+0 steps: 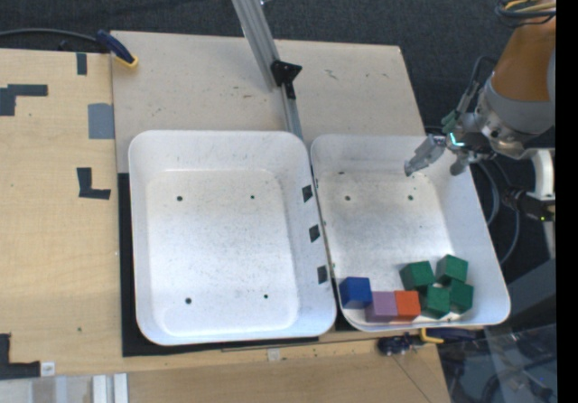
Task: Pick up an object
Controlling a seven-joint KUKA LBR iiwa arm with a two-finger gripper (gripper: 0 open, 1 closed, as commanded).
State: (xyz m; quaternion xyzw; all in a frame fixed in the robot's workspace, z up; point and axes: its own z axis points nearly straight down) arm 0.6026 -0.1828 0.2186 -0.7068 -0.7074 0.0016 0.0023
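Note:
Several small blocks lie clustered in the near corner of the right bin [379,220]: a blue block [356,291], a purple block [385,304], an orange block [407,304] and several green blocks [417,276]. My gripper [440,158] hangs over the bin's far right corner, well away from the blocks. It is open, with nothing between its fingers.
The left bin [217,229] sits beside the right one, with a slanted metal rail [257,22] rising behind them. A blue and yellow clamp [117,47] lies at the bench's far left. Cables hang at the right beside the arm.

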